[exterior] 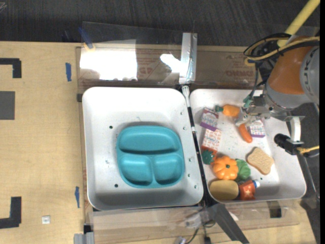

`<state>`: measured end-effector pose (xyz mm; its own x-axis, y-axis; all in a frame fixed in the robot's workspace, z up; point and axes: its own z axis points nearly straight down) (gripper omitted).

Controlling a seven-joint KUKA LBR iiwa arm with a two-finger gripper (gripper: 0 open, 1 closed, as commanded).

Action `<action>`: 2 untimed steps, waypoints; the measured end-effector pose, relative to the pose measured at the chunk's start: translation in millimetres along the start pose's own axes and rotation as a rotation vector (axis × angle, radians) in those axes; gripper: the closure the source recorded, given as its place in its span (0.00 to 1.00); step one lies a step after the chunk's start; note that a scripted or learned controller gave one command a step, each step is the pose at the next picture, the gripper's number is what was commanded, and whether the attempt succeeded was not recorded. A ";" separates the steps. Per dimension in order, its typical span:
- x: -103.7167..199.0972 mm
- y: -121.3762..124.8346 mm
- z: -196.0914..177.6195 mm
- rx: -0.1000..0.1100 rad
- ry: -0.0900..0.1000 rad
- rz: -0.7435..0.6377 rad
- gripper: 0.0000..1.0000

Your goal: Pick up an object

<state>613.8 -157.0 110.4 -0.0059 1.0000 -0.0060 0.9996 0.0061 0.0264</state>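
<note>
Right white plastic bin [289, 187]: toy pumpkin [225, 168], bread slice [260, 160], cartons crowd small orange carrot-shaped toy [245, 132] beneath gripper [250, 117], claw state indeterminable.

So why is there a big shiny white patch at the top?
In the camera view, light glares off the clear plastic sheet behind the left bin, washing it out; the teal tray stays evenly lit, and the food toys look slightly soft.
</note>
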 end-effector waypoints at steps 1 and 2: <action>35.7 47.6 21.9 0.038 0.002 -0.122 1.00; 96.2 58.8 -80.2 0.013 0.007 -0.067 1.00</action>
